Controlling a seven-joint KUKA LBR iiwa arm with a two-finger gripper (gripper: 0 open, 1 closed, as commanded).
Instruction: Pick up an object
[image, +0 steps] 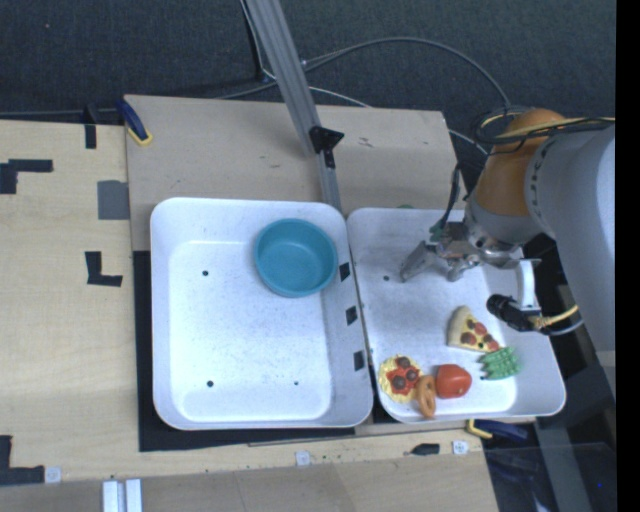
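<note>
The gripper (428, 262) hovers in the right bin's (400, 320) upper part. Whether its jaws are released or clenched cannot be told. A pizza slice (470, 330) lies lower right.

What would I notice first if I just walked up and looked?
Probably the blue bowl, sitting at the far side of the left bin. Next, the bright toy food bunched at the near end of the right bin: a pizza slice and a red tomato. The robot's hand hangs above them.

1. Two white bins (180, 300), finely speckled dark.
2. A teal-blue bowl (295, 257).
3. Yellow pizza slice (470, 330) with red spots.
4. Red tomato (453, 380).
5. Green leafy toy (500, 362).
6. Grey arm (580, 200), orange band.
</note>
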